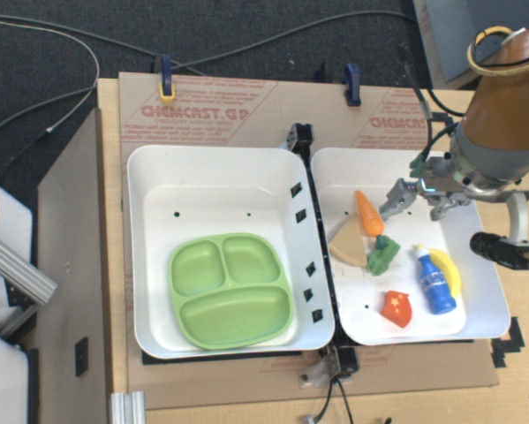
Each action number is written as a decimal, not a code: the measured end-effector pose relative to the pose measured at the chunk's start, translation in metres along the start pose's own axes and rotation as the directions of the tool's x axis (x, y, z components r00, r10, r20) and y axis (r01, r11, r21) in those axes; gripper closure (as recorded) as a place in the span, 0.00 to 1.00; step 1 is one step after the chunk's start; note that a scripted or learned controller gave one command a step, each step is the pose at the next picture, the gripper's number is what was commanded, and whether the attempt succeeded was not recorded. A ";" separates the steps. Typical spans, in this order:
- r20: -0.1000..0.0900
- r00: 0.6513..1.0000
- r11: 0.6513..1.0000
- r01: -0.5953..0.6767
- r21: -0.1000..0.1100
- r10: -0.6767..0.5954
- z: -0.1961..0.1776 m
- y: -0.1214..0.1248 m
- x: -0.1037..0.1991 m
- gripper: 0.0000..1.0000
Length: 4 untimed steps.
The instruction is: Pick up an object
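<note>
The right bin holds several small objects. An orange carrot lies beside a tan wedge and a green broccoli-like piece. A blue bottle rests against a yellow banana, and a red piece sits near the front. My gripper hangs over the back of this bin, just right of the carrot. It is open, its fingers spread with nothing between them.
The left bin holds a green divided plate. A black divider with clips runs between the bins. Blue clamps hold the cardboard base at the back. A black fixture juts in at the right bin's edge.
</note>
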<state>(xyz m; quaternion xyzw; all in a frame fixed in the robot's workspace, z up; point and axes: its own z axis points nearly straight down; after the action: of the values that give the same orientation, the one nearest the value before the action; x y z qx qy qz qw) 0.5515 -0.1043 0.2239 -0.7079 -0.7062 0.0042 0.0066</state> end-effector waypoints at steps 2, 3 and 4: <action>0.001 1.000 1.000 0.001 -0.008 -0.001 0.051 0.002 -0.009 0.00; 0.000 1.000 1.000 0.002 -0.006 -0.002 0.115 0.001 -0.008 0.00; 0.001 1.000 1.000 0.002 -0.019 -0.002 0.134 0.004 -0.008 0.00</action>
<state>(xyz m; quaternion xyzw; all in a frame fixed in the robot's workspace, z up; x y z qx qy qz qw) 0.5536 -0.1122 0.0898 -0.7071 -0.7071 -0.0022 -0.0003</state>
